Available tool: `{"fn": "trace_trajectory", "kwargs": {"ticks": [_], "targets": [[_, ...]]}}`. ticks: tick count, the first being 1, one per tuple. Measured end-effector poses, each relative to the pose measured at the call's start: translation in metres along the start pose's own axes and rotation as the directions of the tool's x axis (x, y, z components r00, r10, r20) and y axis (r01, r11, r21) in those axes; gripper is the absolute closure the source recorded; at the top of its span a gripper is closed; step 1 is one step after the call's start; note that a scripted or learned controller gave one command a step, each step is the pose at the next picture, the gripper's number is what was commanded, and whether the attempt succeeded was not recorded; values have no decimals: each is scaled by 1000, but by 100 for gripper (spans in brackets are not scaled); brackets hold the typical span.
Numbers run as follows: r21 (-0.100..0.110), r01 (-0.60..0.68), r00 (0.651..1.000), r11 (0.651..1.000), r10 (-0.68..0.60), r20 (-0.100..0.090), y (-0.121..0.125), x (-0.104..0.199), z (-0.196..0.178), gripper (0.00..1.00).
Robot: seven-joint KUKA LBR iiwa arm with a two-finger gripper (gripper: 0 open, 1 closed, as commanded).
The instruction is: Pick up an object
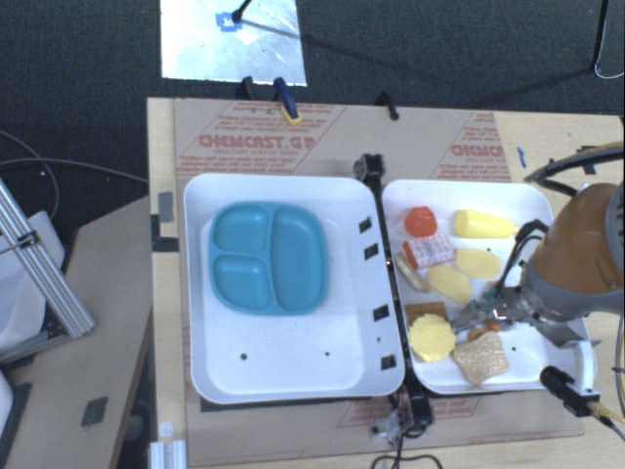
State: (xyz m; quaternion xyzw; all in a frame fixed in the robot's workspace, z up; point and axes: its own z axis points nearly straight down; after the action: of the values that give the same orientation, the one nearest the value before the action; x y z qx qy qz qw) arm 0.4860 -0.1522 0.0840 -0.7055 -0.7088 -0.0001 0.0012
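Object nearest my reach: a round yellow toy food lay in the right bin, beside a brown bread slice.
Handling: it looked light, stiff plastic, likely slick; I judged its opposite edges the best hold.
End effector: low over the bin's clutter, just beside the yellow piece; whether open or closed, I could not tell.
Left bin: held a blue divided plate.

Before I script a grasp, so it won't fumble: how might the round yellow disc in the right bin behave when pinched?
The yellow disc looks flat and low, so it probably won't roll. Its smooth surface may slip. Crowded by the tan slice, it might nudge that neighbour.
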Motion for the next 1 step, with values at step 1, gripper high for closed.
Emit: {"fn": "trace_trajectory", "kwargs": {"ticks": [1], "targets": [[-6,-3,1000,1000,3,3,2,-2,-11,100]]}}
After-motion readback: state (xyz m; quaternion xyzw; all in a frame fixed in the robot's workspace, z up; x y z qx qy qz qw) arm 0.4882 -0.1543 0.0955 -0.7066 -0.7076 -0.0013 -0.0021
